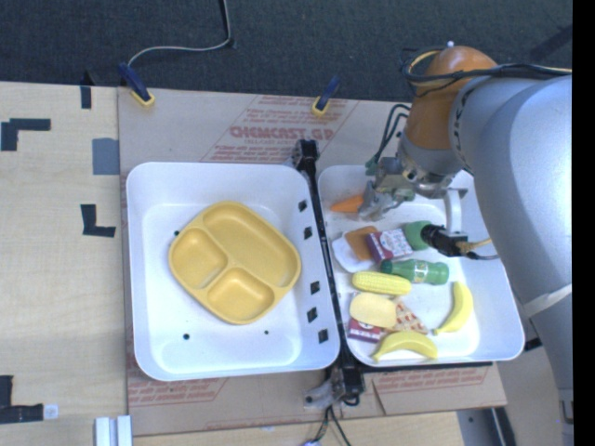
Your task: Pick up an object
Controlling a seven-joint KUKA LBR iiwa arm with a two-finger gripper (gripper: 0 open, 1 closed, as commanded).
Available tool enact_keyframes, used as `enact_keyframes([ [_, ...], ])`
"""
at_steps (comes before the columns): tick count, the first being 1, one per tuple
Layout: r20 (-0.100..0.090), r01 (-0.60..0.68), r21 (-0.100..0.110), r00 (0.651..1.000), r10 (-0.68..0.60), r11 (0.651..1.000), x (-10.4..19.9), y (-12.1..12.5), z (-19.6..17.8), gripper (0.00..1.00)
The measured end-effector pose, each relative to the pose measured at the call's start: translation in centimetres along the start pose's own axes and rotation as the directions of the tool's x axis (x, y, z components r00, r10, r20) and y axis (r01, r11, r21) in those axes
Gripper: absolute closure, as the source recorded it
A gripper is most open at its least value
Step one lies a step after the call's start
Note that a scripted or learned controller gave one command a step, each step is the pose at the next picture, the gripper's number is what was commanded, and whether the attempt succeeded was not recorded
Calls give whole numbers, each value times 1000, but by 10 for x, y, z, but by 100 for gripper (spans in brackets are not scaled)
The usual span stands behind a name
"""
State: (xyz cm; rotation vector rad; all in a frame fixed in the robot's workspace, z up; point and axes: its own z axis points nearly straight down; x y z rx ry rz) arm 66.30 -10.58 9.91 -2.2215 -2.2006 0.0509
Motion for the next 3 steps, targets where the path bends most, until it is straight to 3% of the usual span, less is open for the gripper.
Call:
enact_keyframes([
  [1, 0, 0, -1, 1000, 0, 1000, 0, 0, 0, 0],
  [2, -1, 1, 2, 1000, -1, 1000, 1, -1, -9, 100],
  [3, 0, 1, 1, 1000, -1, 1000, 0, -1, -9, 0],
])
